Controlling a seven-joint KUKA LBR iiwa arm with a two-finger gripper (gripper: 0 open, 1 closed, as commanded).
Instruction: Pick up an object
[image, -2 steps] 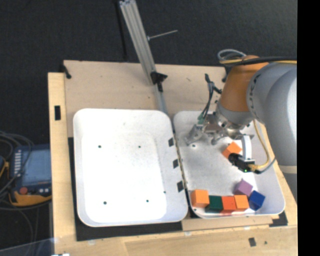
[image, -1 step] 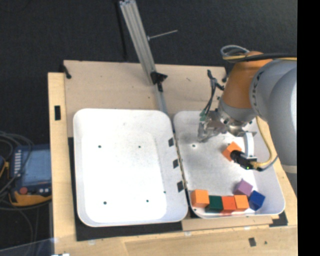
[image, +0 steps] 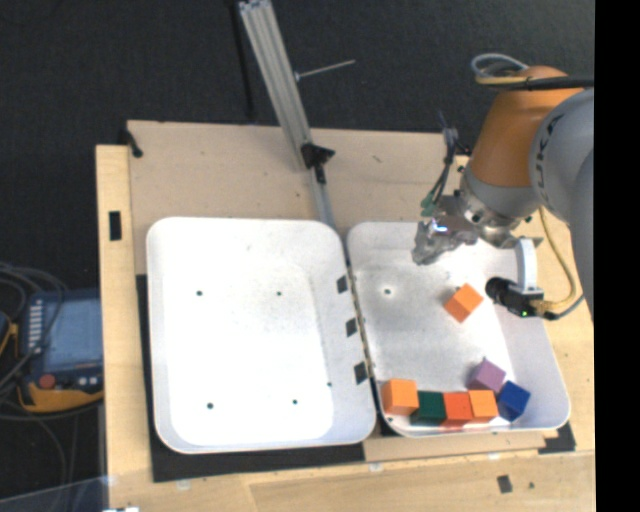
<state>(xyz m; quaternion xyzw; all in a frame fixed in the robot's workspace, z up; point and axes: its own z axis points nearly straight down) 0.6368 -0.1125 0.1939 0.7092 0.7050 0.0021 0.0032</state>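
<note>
Arm (image: 525, 130) cut off at right edge; gripper (image: 432, 243) small, blurred at upper part of right bin (image: 400, 320), opening unreadable, seemingly nothing held. Wooden bench (image: 230, 160), dark floor. Two bins; left bin (image: 250, 330) beside it. Seven blocks: orange cube (image: 462, 302) mid-bin, apart from gripper; six clustered along lower rim.

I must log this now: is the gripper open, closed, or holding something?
Gripper: cannot be told; it is above the right bin, apart from the orange block.
</note>
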